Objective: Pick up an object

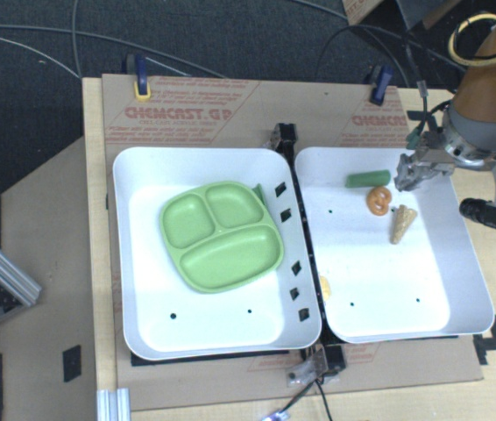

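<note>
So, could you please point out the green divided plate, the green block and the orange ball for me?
green divided plate (222,235): camera view, the ridge where its compartments meet.
green block (368,180): camera view, middle of its top face.
orange ball (379,201): camera view, its centre.

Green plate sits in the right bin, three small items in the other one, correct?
Not quite. The camera view shows the green plate in the left bin; the three small items lie in the right bin.

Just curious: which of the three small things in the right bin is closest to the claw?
The green piece, right beside the claw; the orange ring and tan cone lie lower.
</note>
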`<action>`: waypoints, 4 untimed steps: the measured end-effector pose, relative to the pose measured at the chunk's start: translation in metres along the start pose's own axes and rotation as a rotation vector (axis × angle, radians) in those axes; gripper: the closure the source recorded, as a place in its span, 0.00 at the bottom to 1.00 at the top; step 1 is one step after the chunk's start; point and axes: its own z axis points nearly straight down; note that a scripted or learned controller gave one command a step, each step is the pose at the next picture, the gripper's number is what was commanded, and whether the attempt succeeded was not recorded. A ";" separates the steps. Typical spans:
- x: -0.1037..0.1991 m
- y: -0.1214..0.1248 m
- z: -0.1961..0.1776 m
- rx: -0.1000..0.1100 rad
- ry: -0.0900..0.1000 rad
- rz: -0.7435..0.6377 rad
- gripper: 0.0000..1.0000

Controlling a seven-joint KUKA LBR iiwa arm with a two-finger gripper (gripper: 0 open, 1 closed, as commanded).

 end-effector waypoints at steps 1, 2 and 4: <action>-0.007 -0.004 -0.050 0.000 -0.001 0.001 1.00; -0.006 -0.009 -0.096 -0.001 0.000 0.000 1.00; 0.039 -0.010 -0.113 0.007 0.004 -0.004 1.00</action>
